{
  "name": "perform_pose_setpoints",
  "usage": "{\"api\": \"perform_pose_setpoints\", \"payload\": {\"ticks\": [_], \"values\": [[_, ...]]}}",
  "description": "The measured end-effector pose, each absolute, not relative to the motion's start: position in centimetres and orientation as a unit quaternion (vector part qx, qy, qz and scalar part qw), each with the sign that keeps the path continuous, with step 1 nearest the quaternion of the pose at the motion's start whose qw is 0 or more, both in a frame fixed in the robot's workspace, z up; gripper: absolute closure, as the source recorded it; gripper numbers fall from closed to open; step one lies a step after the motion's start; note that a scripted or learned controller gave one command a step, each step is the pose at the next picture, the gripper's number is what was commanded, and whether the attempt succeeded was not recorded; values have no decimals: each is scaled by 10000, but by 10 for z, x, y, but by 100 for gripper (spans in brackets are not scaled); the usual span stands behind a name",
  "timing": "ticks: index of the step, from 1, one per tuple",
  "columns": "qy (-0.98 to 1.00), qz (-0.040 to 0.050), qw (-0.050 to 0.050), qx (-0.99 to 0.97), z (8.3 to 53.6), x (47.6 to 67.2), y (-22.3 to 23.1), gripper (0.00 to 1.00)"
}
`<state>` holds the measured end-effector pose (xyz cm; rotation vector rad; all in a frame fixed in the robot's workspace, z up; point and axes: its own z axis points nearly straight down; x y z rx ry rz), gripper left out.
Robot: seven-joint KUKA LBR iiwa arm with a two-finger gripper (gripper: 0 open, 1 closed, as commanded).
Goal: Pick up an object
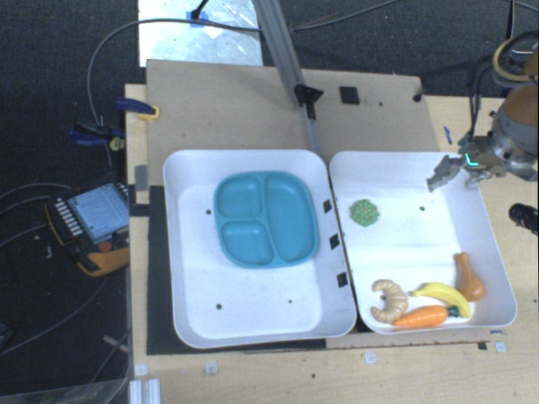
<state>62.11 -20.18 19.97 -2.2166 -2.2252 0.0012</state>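
Observation:
The right bin (396, 251) holds a green broccoli piece (365, 213) near its upper left. In its lower right corner lie a tan croissant (387, 300), an orange carrot (420, 316), a yellow banana (440, 294) and a brown drumstick (468, 277). My gripper (455, 175) hangs over the bin's upper right edge, well away from all the food. Its two grey fingers stand apart with nothing between them.
A blue three-compartment plate (266, 218) lies in the left bin (202, 310). A slanted metal pole (282, 36) crosses the bench behind the bins. Clamps and a small device (91, 217) sit off the bench to the left.

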Motion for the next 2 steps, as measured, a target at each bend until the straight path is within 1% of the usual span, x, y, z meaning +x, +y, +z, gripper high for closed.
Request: {"api": "perform_pose_setpoints", "payload": {"ticks": [1, 2], "values": [[-7087, -5, -11, -7055, 201, 622, -202, 0], [-7096, 3, 4, -7046, 151, 626, -192, 0]]}}
